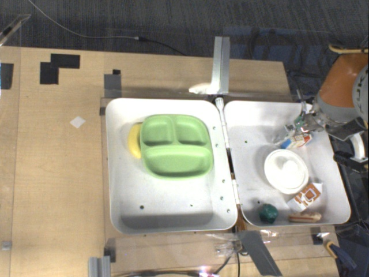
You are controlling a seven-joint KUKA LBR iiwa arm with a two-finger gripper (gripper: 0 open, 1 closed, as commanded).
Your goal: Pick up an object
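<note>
Wooden bench (pixel 52 172), two white bins (pixel 167 212) side by side

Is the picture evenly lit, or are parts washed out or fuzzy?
Camera view: the white bowl is nearly washed out against the bright right bin; a soft shadow lies along the left bin's near wall; the gripper looks slightly blurred.
</note>
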